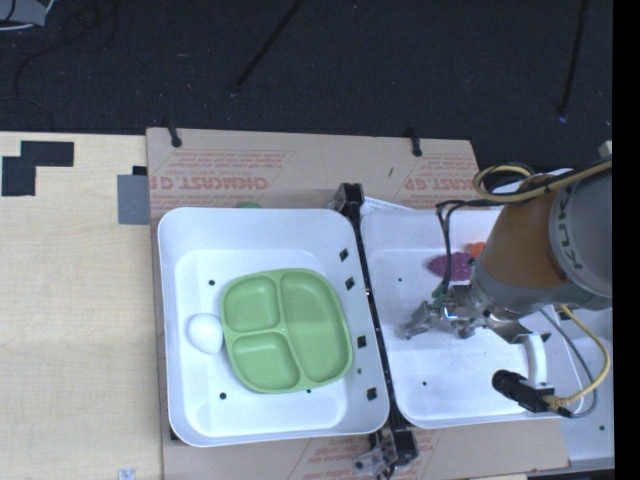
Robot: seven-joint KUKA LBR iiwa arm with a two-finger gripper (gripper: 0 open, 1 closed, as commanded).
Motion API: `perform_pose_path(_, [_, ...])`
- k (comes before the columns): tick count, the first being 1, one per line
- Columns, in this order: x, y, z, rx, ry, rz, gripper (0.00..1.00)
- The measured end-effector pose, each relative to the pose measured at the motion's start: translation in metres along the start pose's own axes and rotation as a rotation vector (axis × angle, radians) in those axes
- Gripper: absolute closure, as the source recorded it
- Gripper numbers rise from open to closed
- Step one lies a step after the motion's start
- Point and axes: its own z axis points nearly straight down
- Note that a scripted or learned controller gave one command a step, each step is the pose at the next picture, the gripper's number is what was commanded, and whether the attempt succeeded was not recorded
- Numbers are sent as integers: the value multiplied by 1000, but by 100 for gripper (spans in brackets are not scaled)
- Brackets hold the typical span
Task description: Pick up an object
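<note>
White bins on a cardboard-lined bench; gripper grip unclear.

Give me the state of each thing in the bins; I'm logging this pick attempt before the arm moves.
Green plate: flat in the left bin, three sections bare.
White ball: on the left bin's floor, touching the plate's left edge.
Purple thing: in the right bin, partly hidden by the arm, untouched.
Orange thing: mostly hidden behind the arm; kind unclear.
Claw: low over the right bin's floor, nothing seen in it.
</note>
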Motion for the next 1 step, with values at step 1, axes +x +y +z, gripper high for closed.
perform_pose_path(1, [0, -1, 9, -3, -1, 2, 0])
